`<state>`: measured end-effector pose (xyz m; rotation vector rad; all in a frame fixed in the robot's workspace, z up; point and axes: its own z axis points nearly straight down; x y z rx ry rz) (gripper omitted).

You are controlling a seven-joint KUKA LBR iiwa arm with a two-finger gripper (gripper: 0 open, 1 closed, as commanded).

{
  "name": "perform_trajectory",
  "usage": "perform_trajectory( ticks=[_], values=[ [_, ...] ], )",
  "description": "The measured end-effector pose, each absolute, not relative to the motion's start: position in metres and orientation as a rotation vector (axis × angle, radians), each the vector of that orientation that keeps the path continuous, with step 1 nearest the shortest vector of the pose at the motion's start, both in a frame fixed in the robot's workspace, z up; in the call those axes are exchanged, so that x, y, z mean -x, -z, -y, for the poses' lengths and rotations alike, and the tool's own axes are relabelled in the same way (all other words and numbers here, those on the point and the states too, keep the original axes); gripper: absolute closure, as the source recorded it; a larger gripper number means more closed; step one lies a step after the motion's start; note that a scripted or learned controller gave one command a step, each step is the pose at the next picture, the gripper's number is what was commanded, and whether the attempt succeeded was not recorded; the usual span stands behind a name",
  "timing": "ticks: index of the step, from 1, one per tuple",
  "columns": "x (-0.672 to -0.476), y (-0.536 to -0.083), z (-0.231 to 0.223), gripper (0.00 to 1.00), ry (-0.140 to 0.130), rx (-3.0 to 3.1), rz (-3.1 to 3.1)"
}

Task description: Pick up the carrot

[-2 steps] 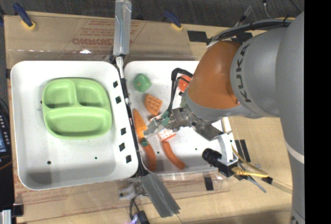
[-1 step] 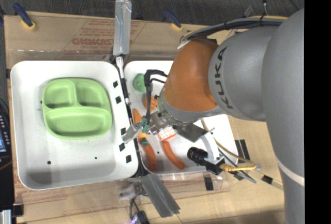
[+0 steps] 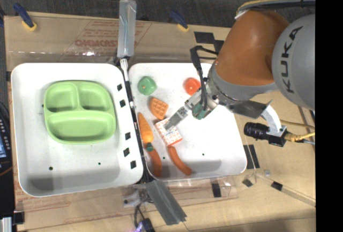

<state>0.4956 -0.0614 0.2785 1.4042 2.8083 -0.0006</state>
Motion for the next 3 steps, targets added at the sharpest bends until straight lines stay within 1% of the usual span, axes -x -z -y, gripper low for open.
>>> perform_trajectory(
  ticks=[1,2,3],
  values=[
    [-0.476,-0.189,0.137,0.0,0.003,-1.223,-2.898],
    [-0.475,-0.151,0.173,0.0,0.003,-2.06,-2.38],
    [-0.476,-0.119,0.138,0.0,0.001,-1.72,-2.636]
  ],
)
